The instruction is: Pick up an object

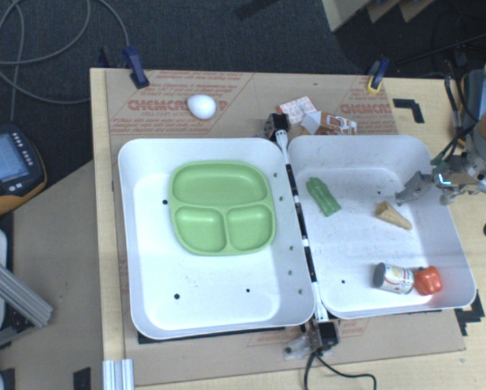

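In the camera view, the right bin (353, 165) holds a tan wedge (393, 214) at right of centre, a green oblong piece (323, 196) toward its upper left, and a small can (397, 279) touching an orange-red tomato-like object (427, 280) at lower right. The pincer (416, 187) hangs just up and right of the wedge, near the bin's right wall; whether it is apart or together, I cannot tell.
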Motion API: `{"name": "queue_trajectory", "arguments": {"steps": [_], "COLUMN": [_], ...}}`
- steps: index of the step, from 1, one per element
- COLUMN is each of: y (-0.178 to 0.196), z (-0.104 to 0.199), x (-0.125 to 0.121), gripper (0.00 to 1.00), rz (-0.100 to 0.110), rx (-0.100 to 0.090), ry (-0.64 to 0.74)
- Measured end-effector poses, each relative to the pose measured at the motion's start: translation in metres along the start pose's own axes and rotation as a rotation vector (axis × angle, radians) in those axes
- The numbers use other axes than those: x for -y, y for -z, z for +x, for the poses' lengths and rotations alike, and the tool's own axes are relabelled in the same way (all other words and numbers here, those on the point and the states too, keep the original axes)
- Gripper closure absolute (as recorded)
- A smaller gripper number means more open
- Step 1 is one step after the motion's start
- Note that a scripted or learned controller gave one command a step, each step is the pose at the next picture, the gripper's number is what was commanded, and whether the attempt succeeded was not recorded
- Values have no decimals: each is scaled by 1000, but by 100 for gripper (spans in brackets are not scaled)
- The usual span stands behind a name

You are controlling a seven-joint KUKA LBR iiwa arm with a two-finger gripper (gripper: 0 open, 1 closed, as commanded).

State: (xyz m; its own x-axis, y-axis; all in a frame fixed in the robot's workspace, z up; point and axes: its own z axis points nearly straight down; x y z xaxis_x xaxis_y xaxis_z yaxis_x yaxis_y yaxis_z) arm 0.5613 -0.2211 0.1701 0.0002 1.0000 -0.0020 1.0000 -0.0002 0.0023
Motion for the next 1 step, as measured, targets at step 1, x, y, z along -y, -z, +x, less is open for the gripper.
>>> {"name": "queue_trajectory", "arguments": {"steps": [1], "y": [-84], "z": [36], "x": [-18], "gripper": [0], "rz": [5], "rx": [-3], "ry": [1]}}
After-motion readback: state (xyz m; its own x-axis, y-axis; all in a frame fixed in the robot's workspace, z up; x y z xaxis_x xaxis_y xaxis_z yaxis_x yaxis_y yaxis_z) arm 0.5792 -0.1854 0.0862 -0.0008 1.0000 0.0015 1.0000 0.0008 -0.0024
